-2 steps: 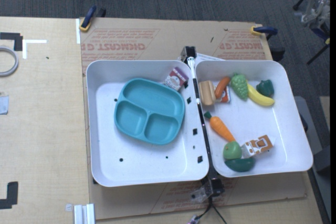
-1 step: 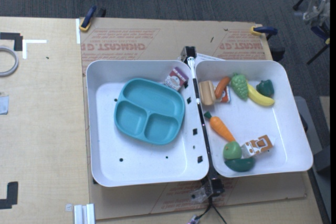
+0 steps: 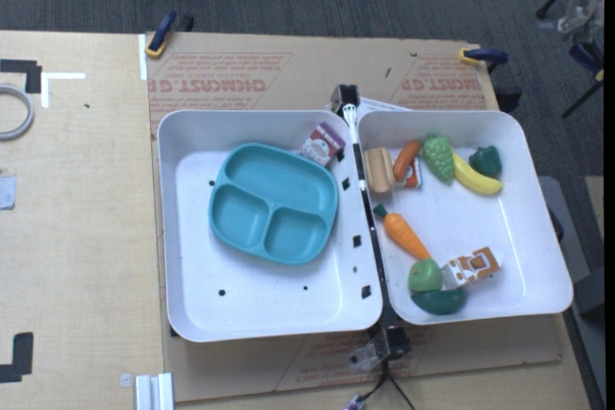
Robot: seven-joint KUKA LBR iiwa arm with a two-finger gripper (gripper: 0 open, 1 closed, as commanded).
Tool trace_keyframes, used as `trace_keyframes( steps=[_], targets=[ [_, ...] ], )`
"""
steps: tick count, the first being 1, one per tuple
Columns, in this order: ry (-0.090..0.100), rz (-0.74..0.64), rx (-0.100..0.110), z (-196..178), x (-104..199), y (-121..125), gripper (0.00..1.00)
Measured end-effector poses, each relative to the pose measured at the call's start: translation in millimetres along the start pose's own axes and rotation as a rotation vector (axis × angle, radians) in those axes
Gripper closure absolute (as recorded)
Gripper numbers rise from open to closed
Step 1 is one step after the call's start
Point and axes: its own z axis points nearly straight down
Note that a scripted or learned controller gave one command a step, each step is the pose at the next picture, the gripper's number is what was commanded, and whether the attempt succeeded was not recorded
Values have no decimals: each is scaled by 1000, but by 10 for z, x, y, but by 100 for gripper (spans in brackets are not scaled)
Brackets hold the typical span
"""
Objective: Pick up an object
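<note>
Two shallow white bins sit side by side on the tabletop (image 3: pixel 77 235). The left bin (image 3: pixel 183 293) holds a blue plastic tray with three sections (image 3: pixel 274 204) in the middle of the frame, and a small shiny wrapped packet (image 3: pixel 322 145) just above the tray. The right bin (image 3: pixel 538 235) holds toy food: a tan wooden block (image 3: pixel 378 170), two orange carrots (image 3: pixel 405 235), green grapes (image 3: pixel 439 157), a yellow banana (image 3: pixel 476 175), a green apple (image 3: pixel 425 276) and a small brown and white carton (image 3: pixel 473 266).
</note>
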Motion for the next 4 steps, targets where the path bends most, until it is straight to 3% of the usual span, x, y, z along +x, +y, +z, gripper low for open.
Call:
trace_keyframes(
  steps=[4],
  targets=[
    [-7,-15,1,-332,32,23,100]
  ],
)
